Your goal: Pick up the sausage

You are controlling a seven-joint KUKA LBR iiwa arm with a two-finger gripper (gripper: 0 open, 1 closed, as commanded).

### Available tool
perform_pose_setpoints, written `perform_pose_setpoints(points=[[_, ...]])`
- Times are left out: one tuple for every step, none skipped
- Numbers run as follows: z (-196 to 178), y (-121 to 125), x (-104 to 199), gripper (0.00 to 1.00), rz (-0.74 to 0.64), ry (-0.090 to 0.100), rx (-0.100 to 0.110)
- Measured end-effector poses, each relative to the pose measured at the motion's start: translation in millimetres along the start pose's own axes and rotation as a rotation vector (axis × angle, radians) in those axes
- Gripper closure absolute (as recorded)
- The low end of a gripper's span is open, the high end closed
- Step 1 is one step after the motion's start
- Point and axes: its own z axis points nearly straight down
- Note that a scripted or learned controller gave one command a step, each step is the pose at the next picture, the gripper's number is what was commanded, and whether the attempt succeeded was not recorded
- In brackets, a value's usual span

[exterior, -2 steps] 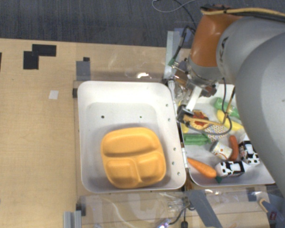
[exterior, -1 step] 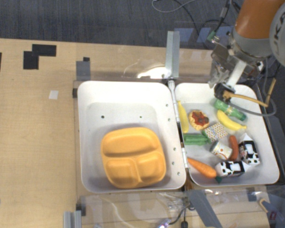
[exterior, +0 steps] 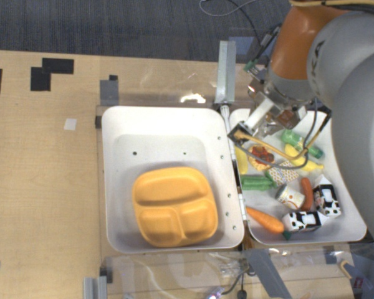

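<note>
Camera view looks down at a slant on a pale wooden bench [exterior: 43, 185] bearing two shallow white bins side by side. At the left bin's [exterior: 121, 126] front lies a yellow plastic tray [exterior: 174, 205] with three compartments. The right bin [exterior: 349, 226] holds a jumble of toy food. The sausage [exterior: 308, 193], a small reddish-brown link, lies near the bin's middle right, just beside a small white cup [exterior: 290, 197] and touching a black-and-white cow-patterned toy [exterior: 326, 200]. An orange carrot [exterior: 265, 220] lies along the front edge, and a green vegetable piece [exterior: 259, 183] sits left of the cup. The grey arm with its orange band [exterior: 297, 39] reaches in from the right. Its gripper [exterior: 262, 136] hangs over the bin's back left part, well apart from the sausage; I cannot tell how it is set.
</note>
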Motion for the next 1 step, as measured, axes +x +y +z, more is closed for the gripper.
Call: perform_pose_setpoints(points=[[-0.2, 0.1, 0.0, 0.00, 0.000, 0.000, 0.000]])
